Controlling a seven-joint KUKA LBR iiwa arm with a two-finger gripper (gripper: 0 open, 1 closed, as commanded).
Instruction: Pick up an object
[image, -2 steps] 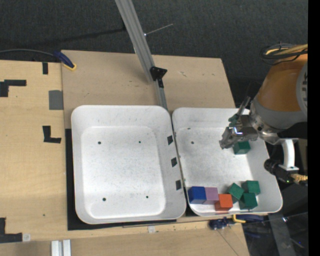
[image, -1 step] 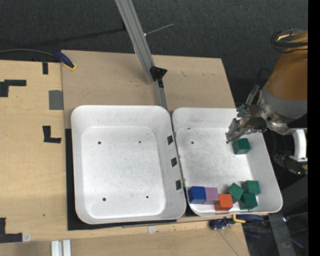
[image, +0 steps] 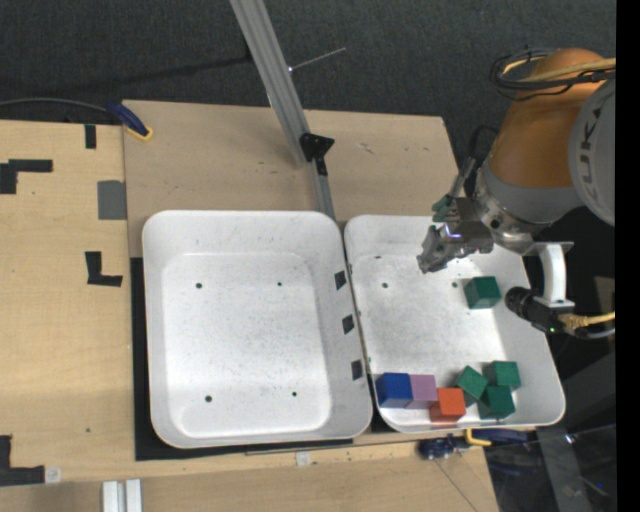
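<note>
While the grey two-finger jaws (image: 440, 250) hung over the upper part of the right shallow white plastic bin (image: 400, 300), I could not tell how they were set. A lone green cube (image: 482, 292) sat just to their lower right; centring squarely over it before descending seemed wise. Counted: four green cubes, one blue cube (image: 394, 388), one purple cube (image: 423, 387), one orange cube (image: 449, 402), two bins

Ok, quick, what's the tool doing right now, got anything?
Tool: over the right bin, up by its far edge; open or shut cannot be told, and no block shows in it. The nearest green block lies apart on the bin floor.
</note>
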